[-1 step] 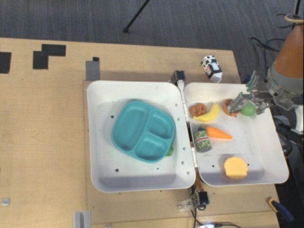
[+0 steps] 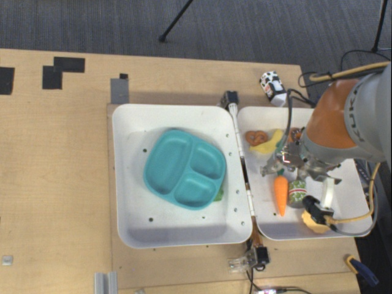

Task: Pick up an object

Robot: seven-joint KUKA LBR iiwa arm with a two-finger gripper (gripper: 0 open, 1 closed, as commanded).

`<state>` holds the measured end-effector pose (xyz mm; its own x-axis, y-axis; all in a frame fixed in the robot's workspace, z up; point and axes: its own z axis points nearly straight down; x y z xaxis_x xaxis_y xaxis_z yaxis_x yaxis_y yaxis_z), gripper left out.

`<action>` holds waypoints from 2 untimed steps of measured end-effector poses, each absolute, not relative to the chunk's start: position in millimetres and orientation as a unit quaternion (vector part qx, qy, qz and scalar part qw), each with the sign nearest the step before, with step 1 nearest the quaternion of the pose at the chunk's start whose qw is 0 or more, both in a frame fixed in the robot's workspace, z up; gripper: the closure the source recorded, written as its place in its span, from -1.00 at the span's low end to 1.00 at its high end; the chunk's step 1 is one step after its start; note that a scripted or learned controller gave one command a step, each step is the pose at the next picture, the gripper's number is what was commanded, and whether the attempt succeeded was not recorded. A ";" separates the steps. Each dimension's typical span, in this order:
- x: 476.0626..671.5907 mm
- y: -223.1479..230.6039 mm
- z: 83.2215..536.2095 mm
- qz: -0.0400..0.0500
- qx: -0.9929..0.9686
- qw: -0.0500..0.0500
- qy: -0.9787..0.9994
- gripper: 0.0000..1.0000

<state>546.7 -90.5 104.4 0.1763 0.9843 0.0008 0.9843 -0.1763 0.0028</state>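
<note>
My gripper (image 2: 283, 165) hangs low over the middle of the right bin (image 2: 349, 228), with the grey arm and its orange band coming in from the right. Just below it an orange carrot (image 2: 280, 195) lies lengthwise on the bin floor. Beside the carrot, partly under the wrist, stands a small green and white can (image 2: 297, 192). Towards the bin's far left lie a brown pretzel-like piece (image 2: 256, 138) and a yellow piece (image 2: 271, 143). Nothing visibly sits in the gripper.
The left bin (image 2: 131, 225) holds a teal divided plate (image 2: 185, 168) with something green peeking out under its right edge. A black and white cow-patterned toy (image 2: 270, 84) lies on the bench behind the right bin. A ridge separates the bins.
</note>
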 end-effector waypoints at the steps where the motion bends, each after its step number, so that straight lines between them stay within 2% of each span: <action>1: 528.4 -115.0 87.1 0.002 0.658 0.004 0.753 -1.00; 2: 491.8 -95.7 87.8 0.003 0.593 0.008 0.805 -1.00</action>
<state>491.8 -95.7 87.8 -0.2960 0.9552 -0.0086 0.9551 0.2961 0.0141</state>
